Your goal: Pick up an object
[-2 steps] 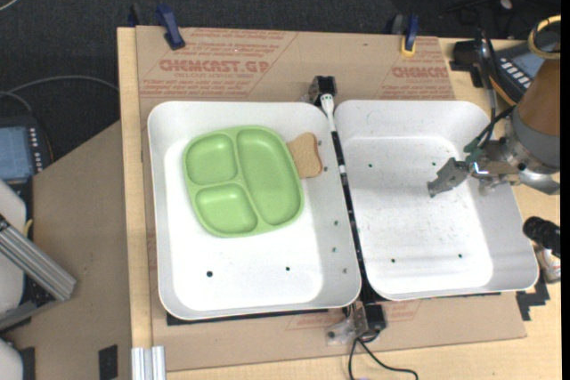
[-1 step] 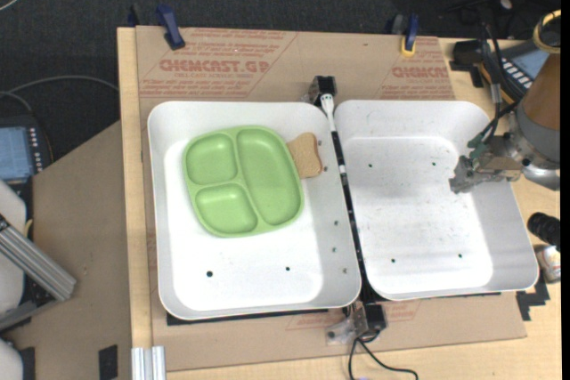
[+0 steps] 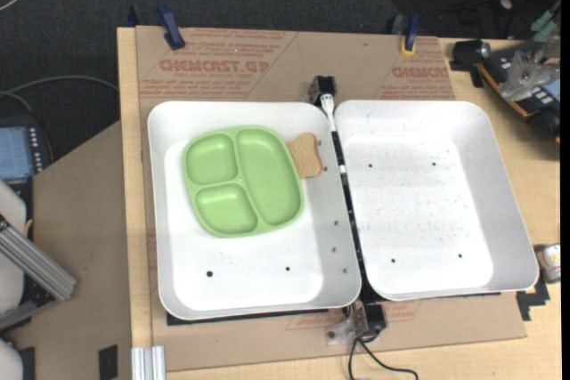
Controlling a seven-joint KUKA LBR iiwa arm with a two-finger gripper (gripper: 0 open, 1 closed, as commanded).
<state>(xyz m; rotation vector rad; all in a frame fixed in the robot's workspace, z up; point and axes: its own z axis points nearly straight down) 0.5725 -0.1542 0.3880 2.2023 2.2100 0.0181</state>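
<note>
**Green tray and tan slice in the left bin**

Two shallow white bins sit side by side on a brown board laid on the worktop point(image 3: 267, 53); the left bin point(image 3: 240, 271) holds a green three-compartment tray point(image 3: 242, 181) in its upper half; a tan bread-like slice point(image 3: 306, 155) lies just beside the tray's upper right edge, touching it, near the wall shared by the bins; the right bin point(image 3: 427, 200) shows a bare floor with small dark specks; the state of the pincer cannot be told.
</note>
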